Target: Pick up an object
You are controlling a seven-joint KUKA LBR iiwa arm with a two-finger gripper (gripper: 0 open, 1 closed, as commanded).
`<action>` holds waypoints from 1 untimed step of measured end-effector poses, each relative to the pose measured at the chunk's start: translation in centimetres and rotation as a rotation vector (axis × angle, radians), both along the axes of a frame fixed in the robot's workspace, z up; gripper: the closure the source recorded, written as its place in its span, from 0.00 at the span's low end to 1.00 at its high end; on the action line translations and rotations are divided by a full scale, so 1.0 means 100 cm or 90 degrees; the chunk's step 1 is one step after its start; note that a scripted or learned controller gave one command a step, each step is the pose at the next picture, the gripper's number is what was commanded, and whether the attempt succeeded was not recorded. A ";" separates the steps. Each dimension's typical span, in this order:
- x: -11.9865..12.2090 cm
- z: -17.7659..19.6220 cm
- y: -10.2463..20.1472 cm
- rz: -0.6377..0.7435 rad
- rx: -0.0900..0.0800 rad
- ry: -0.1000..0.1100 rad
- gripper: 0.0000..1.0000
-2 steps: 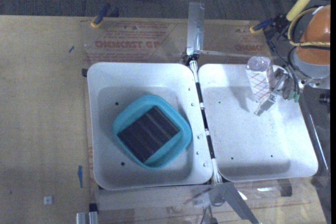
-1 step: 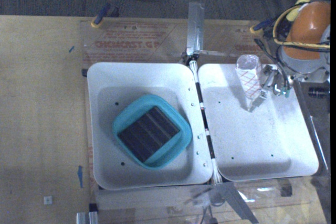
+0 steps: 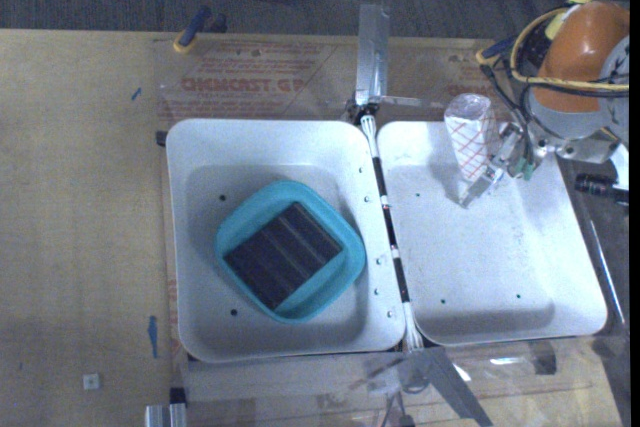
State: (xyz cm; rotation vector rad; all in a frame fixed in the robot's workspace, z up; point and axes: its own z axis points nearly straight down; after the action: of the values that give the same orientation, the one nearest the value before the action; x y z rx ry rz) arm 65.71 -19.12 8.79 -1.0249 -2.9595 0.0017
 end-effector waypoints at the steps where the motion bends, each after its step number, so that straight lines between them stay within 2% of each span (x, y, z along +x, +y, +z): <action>1: -0.047 0.000 0.004 0.075 -0.002 -0.010 0.00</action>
State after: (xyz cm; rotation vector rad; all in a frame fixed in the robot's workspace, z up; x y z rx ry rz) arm 61.04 -18.73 8.77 -0.8540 -3.0294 -0.0009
